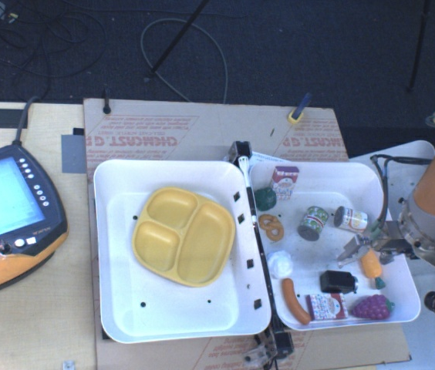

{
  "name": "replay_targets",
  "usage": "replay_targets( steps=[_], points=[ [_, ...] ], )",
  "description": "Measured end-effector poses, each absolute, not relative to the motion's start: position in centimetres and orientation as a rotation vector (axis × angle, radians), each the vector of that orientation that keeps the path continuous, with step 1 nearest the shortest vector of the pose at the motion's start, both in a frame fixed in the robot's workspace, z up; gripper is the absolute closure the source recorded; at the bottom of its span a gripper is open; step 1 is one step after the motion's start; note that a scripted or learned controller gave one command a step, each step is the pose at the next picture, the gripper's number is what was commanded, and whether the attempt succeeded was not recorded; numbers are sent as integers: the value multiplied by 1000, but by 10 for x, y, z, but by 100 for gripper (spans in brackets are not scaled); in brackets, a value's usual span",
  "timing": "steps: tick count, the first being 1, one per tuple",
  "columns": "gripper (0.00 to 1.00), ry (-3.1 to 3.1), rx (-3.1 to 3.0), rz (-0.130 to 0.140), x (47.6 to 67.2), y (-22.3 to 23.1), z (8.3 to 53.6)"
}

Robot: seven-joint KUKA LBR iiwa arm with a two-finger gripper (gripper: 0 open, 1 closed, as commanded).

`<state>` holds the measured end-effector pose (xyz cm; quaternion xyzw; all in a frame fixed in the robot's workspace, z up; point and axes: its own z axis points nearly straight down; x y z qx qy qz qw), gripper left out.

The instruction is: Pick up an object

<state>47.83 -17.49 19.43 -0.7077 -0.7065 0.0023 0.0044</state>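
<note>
Glossy white plastic bins (117, 206), matt yellow plastic tray (183, 235), brown cardboard (202, 129).

A: What do we log for the right bin (387, 177)?

B: We note a hot dog (295, 301) at the front edge, a grape bunch (372, 307) front right, a carrot (371, 265) above it, a black block (338, 281), a can (312, 223) standing, a bottle (351, 219) lying, a pretzel (271, 226), a carton (284, 182).

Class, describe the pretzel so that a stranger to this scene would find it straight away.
Find the right-hand bin, the one crowded with small toys. Along its left wall, just below a dark green ball, lies the pretzel. It is the only brown, knotted loop with holes; the sausage further down is solid.
</note>
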Motion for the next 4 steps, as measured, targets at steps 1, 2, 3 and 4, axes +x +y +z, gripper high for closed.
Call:
replay_targets(
  steps=[1, 2, 3, 4],
  points=[
    [0, -2213, -2216, 6, 485, -170, 109],
    [0, -2216, -2224, 3, 476, -115, 87],
    [100, -2203, -2225, 6, 476, -116, 92],
    [100, -2222, -2219, -1, 545, -52, 202]
  ],
)
